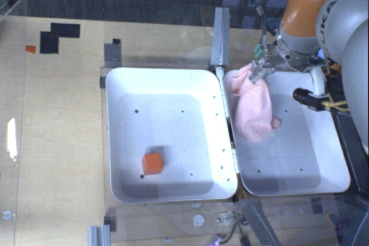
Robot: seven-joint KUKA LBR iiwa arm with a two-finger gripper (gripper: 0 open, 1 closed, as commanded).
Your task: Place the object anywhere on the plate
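Bins: two shallow white bins, side by side, touching along a middle edge.
Left bin [115, 124]: it holds one small orange block [153, 163], in the near part, a little left of the middle. The block lies flat on the floor, apart from all walls.
Right bin [323, 170]: it holds one pink cloth [253, 106]. The cloth is in the far left part, close to the middle edge, and its far end rises over the rim of the bin.
Cloth: it hangs long and narrow from the far end toward the near end, where it is wider and rounded. The near end seems to rest on the bin floor.
Arm [340, 14]: grey with an orange band; it comes in from the right, over the far right corner of the right bin.
Gripper [259, 63]: it is at the far end of the cloth. The jaws are closed on the top of the cloth, which is pinched between the fingers.
Bench [52, 124]: light wood; far left on it are black marks [57, 36] and one small orange mark [30, 49].
Count: two bins, one block, one cloth, one gripper.
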